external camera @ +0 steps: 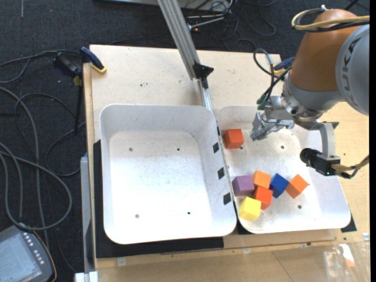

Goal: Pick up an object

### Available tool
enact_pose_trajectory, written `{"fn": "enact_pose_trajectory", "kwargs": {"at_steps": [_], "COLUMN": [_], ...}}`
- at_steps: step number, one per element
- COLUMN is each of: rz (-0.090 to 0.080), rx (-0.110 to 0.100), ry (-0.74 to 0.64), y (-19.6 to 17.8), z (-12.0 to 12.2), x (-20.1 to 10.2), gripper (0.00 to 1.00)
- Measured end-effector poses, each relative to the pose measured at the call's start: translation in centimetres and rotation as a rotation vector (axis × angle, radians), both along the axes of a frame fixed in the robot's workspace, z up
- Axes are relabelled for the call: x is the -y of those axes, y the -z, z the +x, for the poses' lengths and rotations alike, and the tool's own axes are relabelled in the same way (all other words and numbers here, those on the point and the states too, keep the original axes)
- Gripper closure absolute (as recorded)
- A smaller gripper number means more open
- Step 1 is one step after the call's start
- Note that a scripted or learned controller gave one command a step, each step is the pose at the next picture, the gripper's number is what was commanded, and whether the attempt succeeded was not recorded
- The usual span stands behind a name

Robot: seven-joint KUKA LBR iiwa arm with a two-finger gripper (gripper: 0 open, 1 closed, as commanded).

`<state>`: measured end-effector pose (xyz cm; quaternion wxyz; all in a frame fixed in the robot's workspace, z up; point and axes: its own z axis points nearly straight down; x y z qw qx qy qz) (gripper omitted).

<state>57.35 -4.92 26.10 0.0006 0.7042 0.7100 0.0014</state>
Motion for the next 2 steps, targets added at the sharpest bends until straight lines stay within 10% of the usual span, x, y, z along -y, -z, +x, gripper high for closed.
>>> {"fn": "enact_pose_trajectory", "kwargs": {"at_steps": [2], "rz": [0.000], "rx": [-0.002], "ry": [0.000], "y": [2.7], "z": [2.7], "x": [-10.9], "gripper": [1.00]}}
